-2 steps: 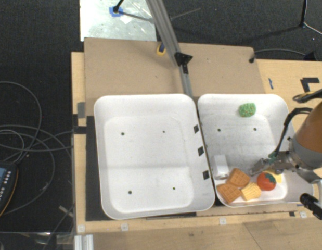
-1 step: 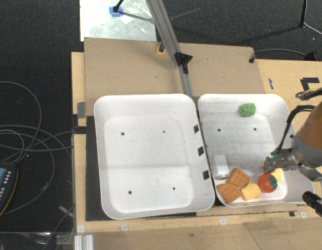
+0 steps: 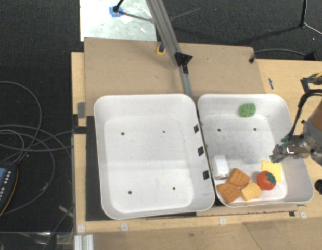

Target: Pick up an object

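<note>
In the right bin [image 3: 228,105] lie a green round object [image 3: 247,109] at the back, a small white block [image 3: 221,165], two brown waffle-like pieces [image 3: 233,185], a yellow cracker [image 3: 251,191], a red tomato-like ball [image 3: 266,179] and a yellow wedge [image 3: 271,167]. My gripper [image 3: 281,151] reaches in from the right, low over the bin's right side, just above the yellow wedge and the red ball. I see nothing held between its fingers.
The left bin [image 3: 145,155] sits beside the right one, joined by black clips [image 3: 200,150]. A grey pole [image 3: 166,25] slants across the back of the bench. Cables and a pendant [image 3: 2,184] lie on the floor to the left.
</note>
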`<state>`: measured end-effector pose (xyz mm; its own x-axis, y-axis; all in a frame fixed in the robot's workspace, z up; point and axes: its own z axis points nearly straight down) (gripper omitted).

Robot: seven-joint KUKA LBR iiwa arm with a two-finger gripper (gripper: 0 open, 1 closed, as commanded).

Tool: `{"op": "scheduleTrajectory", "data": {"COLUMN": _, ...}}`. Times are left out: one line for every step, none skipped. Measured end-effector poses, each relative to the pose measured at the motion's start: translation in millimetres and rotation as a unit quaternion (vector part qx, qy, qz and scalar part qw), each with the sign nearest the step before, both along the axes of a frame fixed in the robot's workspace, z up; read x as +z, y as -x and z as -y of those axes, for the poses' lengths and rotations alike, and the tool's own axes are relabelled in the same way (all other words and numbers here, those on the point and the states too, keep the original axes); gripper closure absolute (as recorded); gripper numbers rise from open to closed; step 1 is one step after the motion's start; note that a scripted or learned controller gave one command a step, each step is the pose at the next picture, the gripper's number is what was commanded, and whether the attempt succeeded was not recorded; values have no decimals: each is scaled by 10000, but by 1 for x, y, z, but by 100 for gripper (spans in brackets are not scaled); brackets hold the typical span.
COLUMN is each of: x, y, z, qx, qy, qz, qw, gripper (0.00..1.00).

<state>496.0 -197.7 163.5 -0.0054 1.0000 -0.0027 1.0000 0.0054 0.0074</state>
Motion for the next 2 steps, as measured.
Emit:
{"op": "scheduleTrajectory", "data": {"x": 54, "y": -2, "z": 1, "qx": 0, "qy": 2, "qz": 3, "qw": 10000, "gripper": 100}}
{"op": "scheduleTrajectory", "data": {"x": 66, "y": -23, "z": -46, "qx": 28, "qy": -18, "qz": -16, "qw": 10000, "gripper": 100}}
